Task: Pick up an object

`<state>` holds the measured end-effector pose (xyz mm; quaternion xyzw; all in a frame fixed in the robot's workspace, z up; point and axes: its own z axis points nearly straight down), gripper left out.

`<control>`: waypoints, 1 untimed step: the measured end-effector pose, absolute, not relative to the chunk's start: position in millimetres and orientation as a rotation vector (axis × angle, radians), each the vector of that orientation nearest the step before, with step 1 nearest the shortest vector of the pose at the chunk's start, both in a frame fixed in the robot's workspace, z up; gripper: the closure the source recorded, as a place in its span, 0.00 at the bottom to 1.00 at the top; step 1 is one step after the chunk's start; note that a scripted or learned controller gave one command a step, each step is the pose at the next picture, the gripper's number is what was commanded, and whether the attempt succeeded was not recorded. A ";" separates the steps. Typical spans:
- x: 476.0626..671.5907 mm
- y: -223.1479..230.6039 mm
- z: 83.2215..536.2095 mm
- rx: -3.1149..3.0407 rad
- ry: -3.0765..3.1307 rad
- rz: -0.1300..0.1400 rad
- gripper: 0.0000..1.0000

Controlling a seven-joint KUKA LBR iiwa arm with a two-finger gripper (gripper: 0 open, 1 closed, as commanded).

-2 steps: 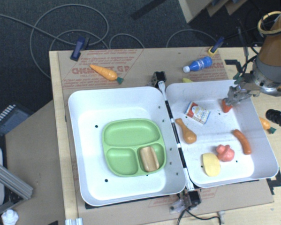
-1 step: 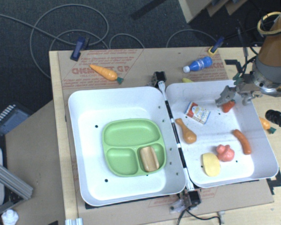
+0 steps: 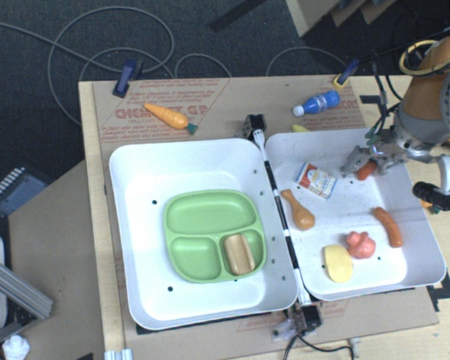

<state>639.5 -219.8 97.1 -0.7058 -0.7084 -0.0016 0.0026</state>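
My gripper (image 3: 368, 163) is low over the far right part of the right bin (image 3: 425, 266). A small red object (image 3: 365, 172) lies right at its tip, partly covered by it, and I cannot tell if it is gripped. Loose in the same bin are a white and red carton (image 3: 316, 181), a tan drumstick (image 3: 298, 210), an orange sausage (image 3: 388, 226), a pink toy (image 3: 360, 244) and a yellow piece (image 3: 338, 263).
The left bin (image 3: 135, 188) holds a green divided plate (image 3: 204, 214) with a tan bun (image 3: 240, 254) in its near right compartment. Behind the bins, a toy carrot (image 3: 169, 115) and a blue bottle (image 3: 317, 103) lie on the board. The arm (image 3: 424, 105) comes in at the right edge.
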 end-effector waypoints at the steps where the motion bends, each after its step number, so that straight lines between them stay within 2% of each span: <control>1: 660.6 -216.6 84.6 -2.205 -2.217 -0.009 0.00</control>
